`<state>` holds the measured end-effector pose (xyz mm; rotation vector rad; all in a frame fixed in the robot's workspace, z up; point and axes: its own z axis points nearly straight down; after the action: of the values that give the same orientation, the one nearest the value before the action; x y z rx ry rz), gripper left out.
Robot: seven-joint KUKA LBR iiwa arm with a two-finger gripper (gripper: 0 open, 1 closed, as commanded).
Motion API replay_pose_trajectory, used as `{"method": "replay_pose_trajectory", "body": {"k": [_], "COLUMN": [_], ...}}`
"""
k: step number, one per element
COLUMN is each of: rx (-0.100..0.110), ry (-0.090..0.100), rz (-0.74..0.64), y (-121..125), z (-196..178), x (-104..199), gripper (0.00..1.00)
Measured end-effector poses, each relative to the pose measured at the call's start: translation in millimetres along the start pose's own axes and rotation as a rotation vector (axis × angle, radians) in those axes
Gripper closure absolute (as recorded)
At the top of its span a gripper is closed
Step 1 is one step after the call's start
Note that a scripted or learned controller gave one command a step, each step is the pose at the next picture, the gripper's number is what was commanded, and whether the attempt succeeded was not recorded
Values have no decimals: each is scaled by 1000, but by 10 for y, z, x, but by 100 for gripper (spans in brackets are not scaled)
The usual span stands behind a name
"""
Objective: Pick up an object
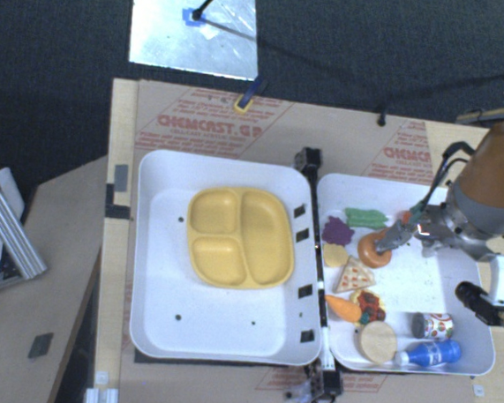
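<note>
Dark carpet surrounds the bench; in the right bin (pixel 484 347) the gripper (pixel 400 233) hangs at the orange toy's (pixel 373 249) two o'clock, finger state untellable. Crowded neighbours could spoil the grasp.

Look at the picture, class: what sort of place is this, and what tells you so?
Probably a robot test bench in a lab. A grey and orange robot arm reaches over two white bins; one holds a yellow divided plate, the other toy food such as a carrot and a small blue bottle.
</note>
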<state>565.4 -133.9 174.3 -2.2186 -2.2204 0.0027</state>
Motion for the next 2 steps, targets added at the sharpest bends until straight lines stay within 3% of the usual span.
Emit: {"method": "replay_pose_trajectory", "body": {"k": [1, 2], "rx": [0, -24], "ry": [0, -2], "rz": [0, -2], "y": [-29, 42], "z": [429, 635], "x": [-28, -19], "gripper": [0, 0]}}
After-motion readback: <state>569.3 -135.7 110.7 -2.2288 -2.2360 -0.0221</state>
